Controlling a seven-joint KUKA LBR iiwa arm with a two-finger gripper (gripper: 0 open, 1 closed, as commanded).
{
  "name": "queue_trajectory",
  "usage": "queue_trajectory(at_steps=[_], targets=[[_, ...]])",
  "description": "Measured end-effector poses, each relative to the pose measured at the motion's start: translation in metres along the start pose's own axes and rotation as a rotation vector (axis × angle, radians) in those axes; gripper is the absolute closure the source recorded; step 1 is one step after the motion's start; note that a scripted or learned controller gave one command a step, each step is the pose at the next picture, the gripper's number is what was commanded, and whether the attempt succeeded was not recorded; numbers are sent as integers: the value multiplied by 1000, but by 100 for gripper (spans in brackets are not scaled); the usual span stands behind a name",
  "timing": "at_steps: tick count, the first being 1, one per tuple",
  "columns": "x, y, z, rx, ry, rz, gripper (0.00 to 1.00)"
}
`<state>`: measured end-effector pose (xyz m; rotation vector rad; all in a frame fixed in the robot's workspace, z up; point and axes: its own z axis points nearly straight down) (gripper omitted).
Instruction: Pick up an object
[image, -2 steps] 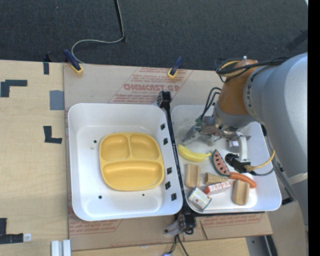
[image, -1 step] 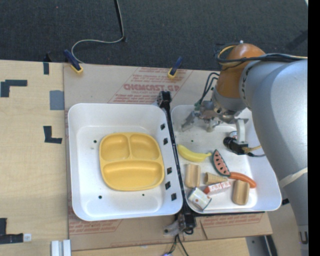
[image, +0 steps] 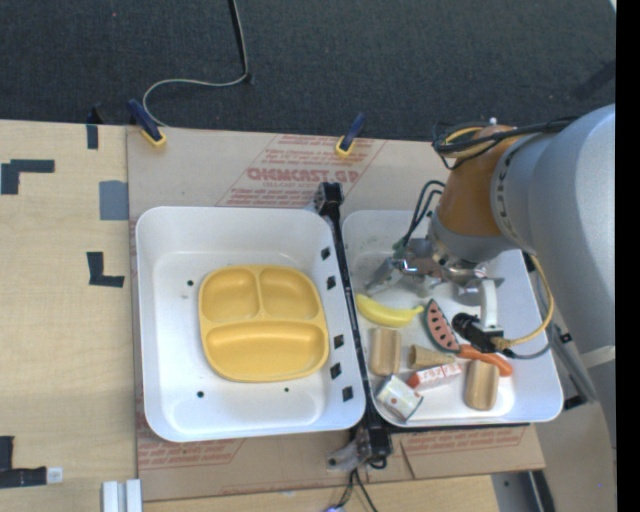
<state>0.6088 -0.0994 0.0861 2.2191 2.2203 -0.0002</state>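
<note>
Yellow plastic banana (image: 388, 311) lies in the right-hand shallow white bin (image: 535, 400), near its 9 o'clock wall, curved ends pointing up. Metal two-finger gripper (image: 393, 272) sits just at 12 o'clock of the banana, above the bin floor; fingers spread, nothing between them. Grey arm with orange band (image: 478, 195) enters from 3 o'clock.

At 3 o'clock of the banana: red watermelon-slice toy (image: 441, 327), dark seeds visible. At 6 o'clock of the banana: tan upright cylinder (image: 385, 351), with a small tan cone (image: 426, 357) beside it. A second tan cylinder (image: 481, 384) stands toward 4 o'clock. A small red-and-white package (image: 437, 375) and a white boxy item (image: 400, 397) lie near the bin's 6 o'clock rim. Orange carrot-like piece (image: 488, 357) sits between watermelon and second cylinder.

Left-hand shallow white bin (image: 165, 300) holds a yellow three-compartment plastic tray (image: 264, 322), roughly centred. Black divider (image: 340, 300) runs between the bins.
</note>
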Motion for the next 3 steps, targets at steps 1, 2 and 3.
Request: queue_trajectory(at_steps=[1,2,3], targets=[[0,60,1,-1,1,-1,0],[-12,-50,0,1,0,2,0],[-12,-49,-10,-3,-1,1,100]])
